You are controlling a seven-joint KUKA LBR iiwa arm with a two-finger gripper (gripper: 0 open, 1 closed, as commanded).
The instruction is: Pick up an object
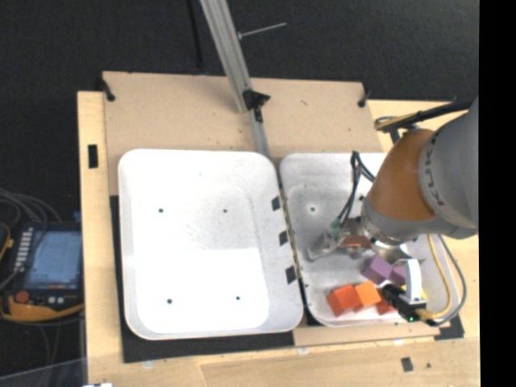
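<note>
My gripper [329, 244] reaches down into the right bin [310, 184], near the bin's middle, with the grey arm and its orange band [399, 184] above it. Just right of the gripper lies a purple block [382, 269]. Below it, near the bin's front edge, sit a red-orange block [345, 299] and an orange block [368, 294] side by side. A small reddish piece [352, 243] shows close to the fingers; whether it is held is unclear.
The left bin [197, 240] lies beside the right one, with black clips along the shared rim. A metal pole [230, 47] slants in from the top. A handheld pendant [44, 268] lies off the bench at left.
</note>
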